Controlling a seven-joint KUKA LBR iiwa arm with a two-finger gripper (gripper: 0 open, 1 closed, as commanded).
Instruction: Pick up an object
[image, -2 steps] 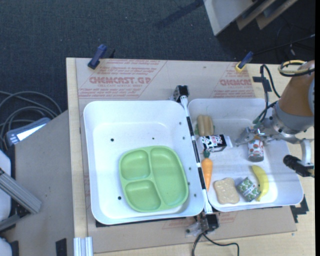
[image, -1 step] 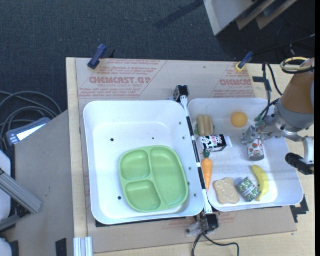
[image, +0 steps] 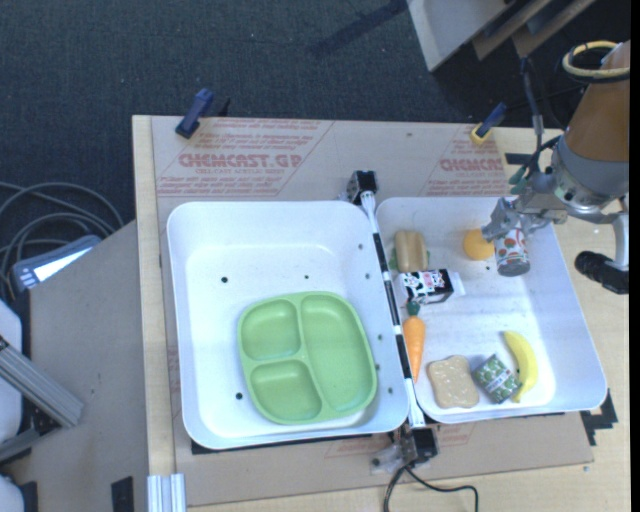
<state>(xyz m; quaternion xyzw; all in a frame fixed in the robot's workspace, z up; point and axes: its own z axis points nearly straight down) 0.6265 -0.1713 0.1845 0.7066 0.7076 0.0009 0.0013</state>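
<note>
Hanging over the right bin's (image: 565, 320) far end, the gripper (image: 512, 230) is sitting right on top of a small upright can (image: 513, 256) beside an orange (image: 478, 244); whether it is clamping the can, I cannot tell. The can is looking stiff, light and slick, probably favouring a squeeze across its round sides.

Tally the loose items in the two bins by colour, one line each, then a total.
Green: 2, divided plate, small packet
Orange: 2, carrot, round fruit
Yellow: 1, banana
Tan: 2, toast, bread roll
Black-and-white: 1, carton
Red-and-white: 1, can
Total: 9
</note>
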